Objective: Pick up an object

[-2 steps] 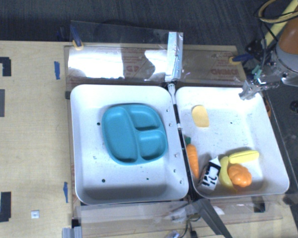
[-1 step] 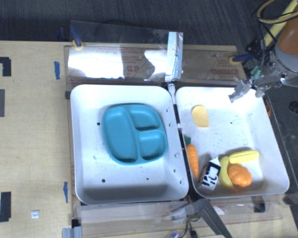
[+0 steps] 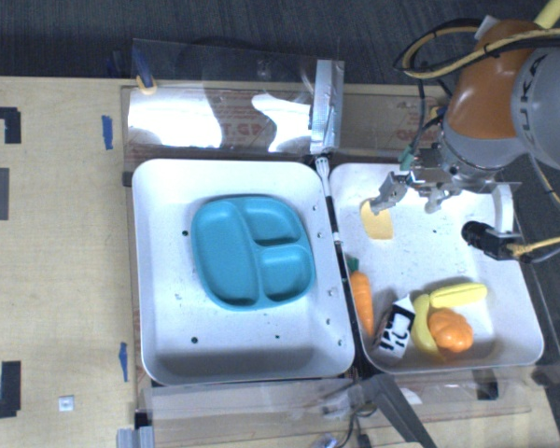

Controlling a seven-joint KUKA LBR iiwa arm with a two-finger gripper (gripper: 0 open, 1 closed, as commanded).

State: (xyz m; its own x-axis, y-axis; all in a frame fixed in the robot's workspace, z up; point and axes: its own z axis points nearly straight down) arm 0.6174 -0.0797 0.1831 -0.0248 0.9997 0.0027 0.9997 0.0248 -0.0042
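Just below-left of the hand (image 3: 413, 192); yellow piece (image 3: 377, 222).

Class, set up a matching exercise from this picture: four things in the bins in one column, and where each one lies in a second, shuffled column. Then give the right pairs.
Things
1. blue divided tray
2. carrot
3. pale yellow piece
4. black-and-white box

Places
A. along the right bin's left wall
B. near the right bin's front edge, left of the yellow and orange toys
C. middle of the left bin
D. upper part of the right bin

Pairs: 1-C, 2-A, 3-D, 4-B
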